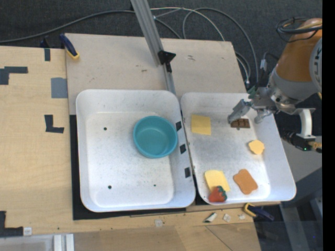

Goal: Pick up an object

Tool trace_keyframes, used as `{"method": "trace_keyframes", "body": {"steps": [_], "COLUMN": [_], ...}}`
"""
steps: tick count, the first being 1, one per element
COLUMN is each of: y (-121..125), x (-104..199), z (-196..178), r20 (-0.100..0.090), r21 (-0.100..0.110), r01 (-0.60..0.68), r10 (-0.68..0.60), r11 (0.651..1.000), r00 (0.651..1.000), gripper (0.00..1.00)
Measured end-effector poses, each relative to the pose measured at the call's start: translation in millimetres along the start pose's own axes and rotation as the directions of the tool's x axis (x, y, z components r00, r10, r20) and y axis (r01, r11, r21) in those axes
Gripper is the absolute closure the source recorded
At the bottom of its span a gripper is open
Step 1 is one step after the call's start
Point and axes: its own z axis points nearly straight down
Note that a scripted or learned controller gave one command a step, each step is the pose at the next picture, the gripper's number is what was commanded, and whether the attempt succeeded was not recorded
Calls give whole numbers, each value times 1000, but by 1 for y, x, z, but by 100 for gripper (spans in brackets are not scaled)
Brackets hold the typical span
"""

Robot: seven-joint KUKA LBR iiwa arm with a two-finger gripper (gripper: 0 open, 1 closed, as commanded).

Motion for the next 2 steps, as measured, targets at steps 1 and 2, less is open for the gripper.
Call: {"method": "trace_keyframes", "body": {"steps": [1, 2], "y": [0, -4], "x": [0, -1], "z": [0, 44], "r20": [0, 1], "r21": [0, 5], "r01": [0, -1], "r10": [0, 1], "r11": [1000, 1000], "r00": [1000, 1000], "gripper": [0, 0]}}
